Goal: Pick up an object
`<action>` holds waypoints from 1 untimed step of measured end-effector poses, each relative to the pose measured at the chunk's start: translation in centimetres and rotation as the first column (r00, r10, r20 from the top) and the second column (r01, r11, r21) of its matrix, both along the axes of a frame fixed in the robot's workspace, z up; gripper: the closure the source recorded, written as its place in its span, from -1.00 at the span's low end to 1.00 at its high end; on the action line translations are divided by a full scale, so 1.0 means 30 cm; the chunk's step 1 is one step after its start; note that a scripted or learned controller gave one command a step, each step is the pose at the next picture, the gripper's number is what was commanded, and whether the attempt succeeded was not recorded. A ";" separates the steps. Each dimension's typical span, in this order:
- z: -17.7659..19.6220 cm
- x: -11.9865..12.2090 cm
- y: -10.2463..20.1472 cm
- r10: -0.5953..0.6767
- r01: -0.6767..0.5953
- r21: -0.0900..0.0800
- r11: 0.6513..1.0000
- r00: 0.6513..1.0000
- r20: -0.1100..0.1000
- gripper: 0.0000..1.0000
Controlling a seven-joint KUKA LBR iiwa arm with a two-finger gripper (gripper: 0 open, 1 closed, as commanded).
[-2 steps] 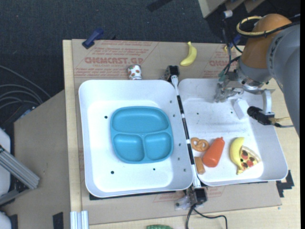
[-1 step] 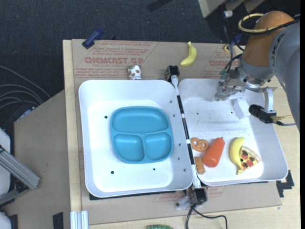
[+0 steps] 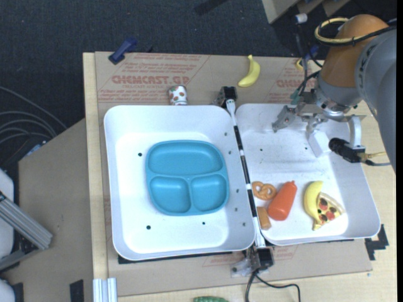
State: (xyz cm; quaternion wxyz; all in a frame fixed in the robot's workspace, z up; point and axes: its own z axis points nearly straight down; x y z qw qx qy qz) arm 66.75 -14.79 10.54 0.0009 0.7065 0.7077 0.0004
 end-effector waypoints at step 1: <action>-0.071 -0.195 -0.030 -0.002 0.002 0.002 1.000 1.000 -0.005 -1.00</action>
